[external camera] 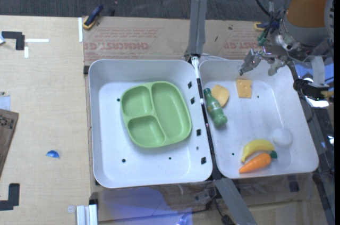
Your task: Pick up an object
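**A:** What did the layout look like from where you stood?

**B:** The left bin carried the green divided plate. The right bin carried everything else: a green bottle lying against the dividing wall, a banana touching a carrot near the front wall, a cheese slice, a yellow wedge beside the bottle's cap, and a pale ball.

**A:** And the gripper?

**B:** The gripper hung over the back rim of the right bin, fingers spread wide, nothing between them. The cheese slice lay just below and in front of it, so I took that as the likely target.

**A:** Failure modes?

**B:** Three, in my judgement. The slice lay flat, so the fingers could close above it and come up bare. A descent too near the rim could strike the wall. A skewed approach could push the slice toward the wedge rather than capture it.
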Tool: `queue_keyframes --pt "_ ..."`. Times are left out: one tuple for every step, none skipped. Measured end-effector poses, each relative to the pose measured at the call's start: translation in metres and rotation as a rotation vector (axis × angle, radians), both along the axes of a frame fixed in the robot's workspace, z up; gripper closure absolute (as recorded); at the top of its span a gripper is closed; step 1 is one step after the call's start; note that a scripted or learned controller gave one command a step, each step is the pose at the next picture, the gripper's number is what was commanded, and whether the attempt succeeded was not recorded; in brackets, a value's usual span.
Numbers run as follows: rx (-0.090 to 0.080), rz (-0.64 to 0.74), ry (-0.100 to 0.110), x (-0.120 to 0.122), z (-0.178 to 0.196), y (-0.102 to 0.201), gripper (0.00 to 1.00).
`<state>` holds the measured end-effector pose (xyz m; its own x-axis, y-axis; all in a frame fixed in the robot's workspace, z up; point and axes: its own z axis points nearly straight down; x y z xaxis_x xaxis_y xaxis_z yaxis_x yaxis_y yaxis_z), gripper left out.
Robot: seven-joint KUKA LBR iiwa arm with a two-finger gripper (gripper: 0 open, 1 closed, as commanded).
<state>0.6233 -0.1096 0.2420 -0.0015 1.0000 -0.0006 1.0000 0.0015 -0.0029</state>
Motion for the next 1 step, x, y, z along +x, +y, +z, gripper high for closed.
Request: queue_keyframes --pt "0.000 0.160 -0.001 -0.0045 -0.0974 0.0072 0.00"
